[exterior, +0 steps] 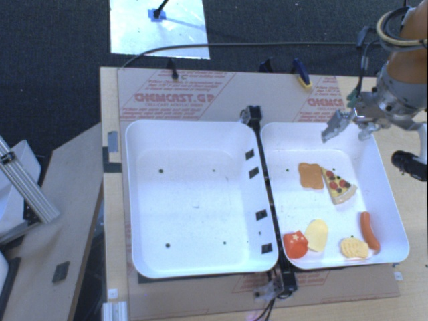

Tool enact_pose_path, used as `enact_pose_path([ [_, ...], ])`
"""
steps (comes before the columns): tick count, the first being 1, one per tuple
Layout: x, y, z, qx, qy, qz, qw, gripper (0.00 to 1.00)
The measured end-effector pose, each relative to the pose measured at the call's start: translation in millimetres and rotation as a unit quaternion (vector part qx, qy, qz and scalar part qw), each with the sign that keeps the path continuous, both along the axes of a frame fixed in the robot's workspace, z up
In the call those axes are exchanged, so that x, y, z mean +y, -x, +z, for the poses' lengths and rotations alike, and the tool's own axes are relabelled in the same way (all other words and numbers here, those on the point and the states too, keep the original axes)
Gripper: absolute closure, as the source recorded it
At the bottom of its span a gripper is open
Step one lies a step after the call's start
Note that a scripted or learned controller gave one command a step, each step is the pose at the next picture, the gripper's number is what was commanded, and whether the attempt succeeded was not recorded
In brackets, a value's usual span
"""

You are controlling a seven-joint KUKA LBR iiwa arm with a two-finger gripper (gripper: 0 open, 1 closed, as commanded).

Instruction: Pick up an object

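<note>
- Claw (349,127): at upper right, above the far rim of the right bin; two fingers spread apart, nothing between them.
- Fingers (332,128): grey, pointing down and left, tips just over the bin's back wall.
- Arm (404,65): grey with an orange band, entering from the right.
- Right bin (384,179): white, shallow, holding six food pieces.
- Toast (310,176): brown slab, mid-bin, touching the pizza.
- Pizza (339,186): wedge with red spots, just right of the toast.
- Sausage (369,231): red-orange, lying along the right wall.
- Tomato (295,244): red, at the near left corner of the right bin.
- Cheese (317,235): pale yellow, touching the tomato's right side.
- Cracker (354,248): yellow, ridged, near the front wall, beside the sausage's lower end.
- Left bin (144,139): white, beside the right bin, joined along a black-clipped seam.
- Board (174,97): under both bins, printed in red.
- All food pieces lie well below the claw, none touched by it.
</note>
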State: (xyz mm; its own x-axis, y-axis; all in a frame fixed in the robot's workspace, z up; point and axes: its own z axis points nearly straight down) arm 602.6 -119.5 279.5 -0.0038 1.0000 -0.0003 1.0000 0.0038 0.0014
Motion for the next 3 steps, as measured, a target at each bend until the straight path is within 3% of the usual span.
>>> enact_pose_path([
  [1,-6,-7,-173,0.004,-0.0007,-0.001,1.0000,0.00],
  [2,-50,-19,-191,-0.001,0.0007,-0.002,1.0000,0.00],
  [3,-12,-3,-195,0.001,-0.0003,0.001,1.0000,0.00],
])
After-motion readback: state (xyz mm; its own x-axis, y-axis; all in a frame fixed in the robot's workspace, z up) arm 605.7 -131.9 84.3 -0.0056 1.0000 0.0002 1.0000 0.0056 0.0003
